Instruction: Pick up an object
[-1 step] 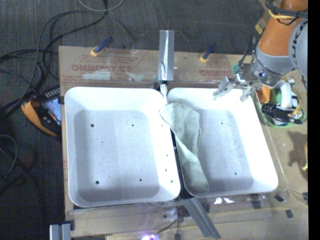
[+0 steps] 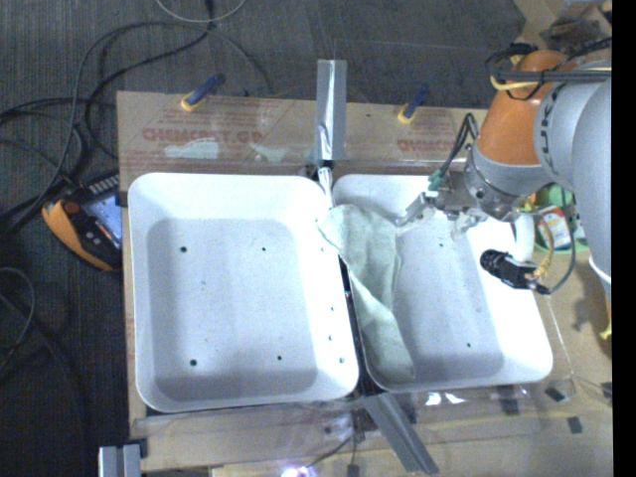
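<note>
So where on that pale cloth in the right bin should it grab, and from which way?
Probably the bunched fold near the top of the cloth, where it humps up beside the right bin's left wall. Coming straight down from above suits it: the cloth lies limp and thin lower down, giving the tool little to pinch.

Arm (image 2: 581, 137) enters from the right, wrist angled down-left; gripper (image 2: 437, 210) low at far right, jaws apart.

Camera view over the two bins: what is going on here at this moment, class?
A grey robot arm reaches in from the right, its gripper over the back of the right bin. A pale cloth lies draped along that bin's left wall, one corner stretched up towards the gripper. Whether it is gripped is unclear. The left bin sits alongside.
</note>
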### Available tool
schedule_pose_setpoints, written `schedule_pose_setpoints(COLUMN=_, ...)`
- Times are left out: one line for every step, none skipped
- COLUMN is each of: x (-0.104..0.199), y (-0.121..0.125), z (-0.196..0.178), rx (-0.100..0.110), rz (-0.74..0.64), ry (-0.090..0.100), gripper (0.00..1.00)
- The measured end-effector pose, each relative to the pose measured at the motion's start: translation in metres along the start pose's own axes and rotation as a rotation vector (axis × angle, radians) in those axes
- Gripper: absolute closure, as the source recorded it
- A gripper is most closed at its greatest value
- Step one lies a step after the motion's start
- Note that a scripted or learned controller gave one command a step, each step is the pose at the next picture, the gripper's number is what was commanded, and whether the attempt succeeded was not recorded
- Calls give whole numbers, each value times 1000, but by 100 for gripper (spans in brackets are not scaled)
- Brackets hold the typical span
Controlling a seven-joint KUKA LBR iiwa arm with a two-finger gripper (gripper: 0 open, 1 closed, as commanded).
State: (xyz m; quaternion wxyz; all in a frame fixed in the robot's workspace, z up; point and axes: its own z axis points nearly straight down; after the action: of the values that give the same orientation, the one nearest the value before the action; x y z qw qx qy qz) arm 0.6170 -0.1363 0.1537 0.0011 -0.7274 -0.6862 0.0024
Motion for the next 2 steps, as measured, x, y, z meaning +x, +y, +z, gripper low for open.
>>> schedule_pose_setpoints(x=38, y=-29, z=31, rx=-1, rz=21, ry=1, gripper=0)
schedule_pose_setpoints(x=35, y=-23, z=59, rx=-21, rz=-201, ry=0, gripper=0)
